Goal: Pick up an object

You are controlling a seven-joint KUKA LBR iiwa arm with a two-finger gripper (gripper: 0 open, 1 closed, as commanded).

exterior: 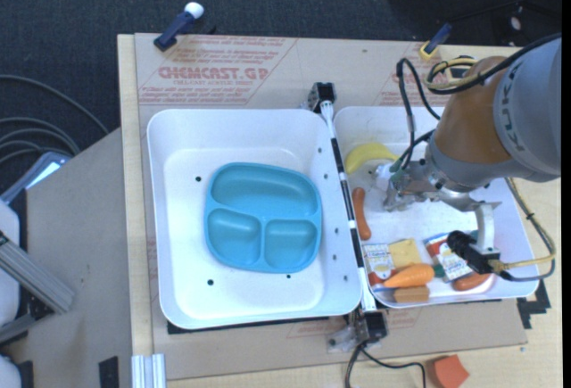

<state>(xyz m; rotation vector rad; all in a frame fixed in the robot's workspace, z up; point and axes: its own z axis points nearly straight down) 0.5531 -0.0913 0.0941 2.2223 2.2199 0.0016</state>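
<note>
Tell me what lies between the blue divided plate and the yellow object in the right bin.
In the camera view, the bins' two adjoining white rims lie between the blue plate and the yellow object.

your counter [223, 74] is a pale wooden board with red print along its far side. two shallow white bins sit on it, touching — the left bin [178, 199] and the right bin [375, 119]. a blue-and-white marker [178, 26] lies at the far left corner, and an orange block [450, 370] rests near the front edge.
</note>
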